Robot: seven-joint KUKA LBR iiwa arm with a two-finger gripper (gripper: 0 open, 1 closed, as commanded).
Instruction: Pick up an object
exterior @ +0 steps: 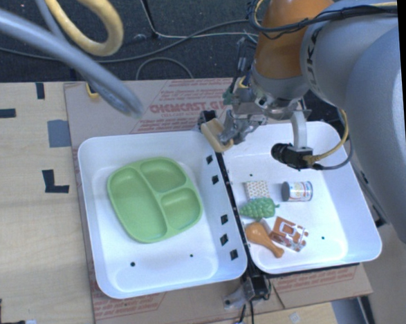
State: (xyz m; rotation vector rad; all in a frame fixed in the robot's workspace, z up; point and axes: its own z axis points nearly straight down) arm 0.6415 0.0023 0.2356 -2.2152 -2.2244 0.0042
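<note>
Arm (348, 51) over right bin (334, 252), gripper (232, 129) near its back-left corner; jaw state: cannot tell. Step: choose target, centre above it, descend straight. Candidates near bin's front-left, well apart from gripper: green toy (258, 207), small can (297, 191), drumstick toy (264, 238), patterned box (289, 233). Green tray (155, 198) in left bin (99, 165).

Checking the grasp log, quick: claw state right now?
Claw: above the far end of the divider between the two bins; a tan object sits at its tip, but whether it is gripped cannot be told.
</note>
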